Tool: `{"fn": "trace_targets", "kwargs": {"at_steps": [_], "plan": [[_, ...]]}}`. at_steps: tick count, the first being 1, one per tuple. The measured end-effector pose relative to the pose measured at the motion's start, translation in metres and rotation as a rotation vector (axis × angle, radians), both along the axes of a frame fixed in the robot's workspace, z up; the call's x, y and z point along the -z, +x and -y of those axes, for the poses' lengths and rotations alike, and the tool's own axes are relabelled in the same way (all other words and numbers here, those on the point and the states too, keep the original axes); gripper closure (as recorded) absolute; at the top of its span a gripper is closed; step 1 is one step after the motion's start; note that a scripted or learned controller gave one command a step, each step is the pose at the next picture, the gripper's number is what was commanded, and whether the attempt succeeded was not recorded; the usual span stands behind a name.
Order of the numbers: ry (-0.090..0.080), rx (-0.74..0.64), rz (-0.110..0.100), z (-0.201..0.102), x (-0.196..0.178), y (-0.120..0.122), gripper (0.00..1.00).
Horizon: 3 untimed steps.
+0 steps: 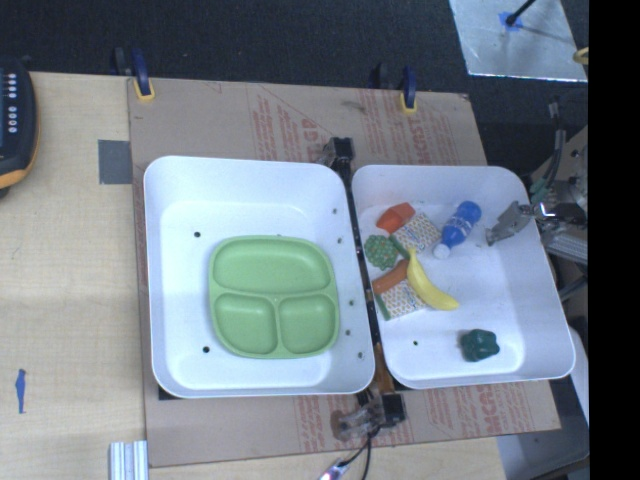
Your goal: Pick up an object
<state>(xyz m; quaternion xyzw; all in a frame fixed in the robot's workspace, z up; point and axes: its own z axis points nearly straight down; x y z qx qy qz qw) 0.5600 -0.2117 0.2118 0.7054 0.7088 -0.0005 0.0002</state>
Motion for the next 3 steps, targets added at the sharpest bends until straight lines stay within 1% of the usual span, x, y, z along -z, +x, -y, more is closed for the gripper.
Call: {"fn": "trace_targets", "kwargs": {"at_steps": [1, 2, 3], "plan": [[-0.001, 0.0, 0.008, -0.043, 0.115, 0.095, 0.0], [-0.001, -0.006, 0.008, -0.043, 0.104, 0.096, 1.0], [0.001, -0.001, 0.0, -0.1, 0.041, 0.087, 1.0]]}}
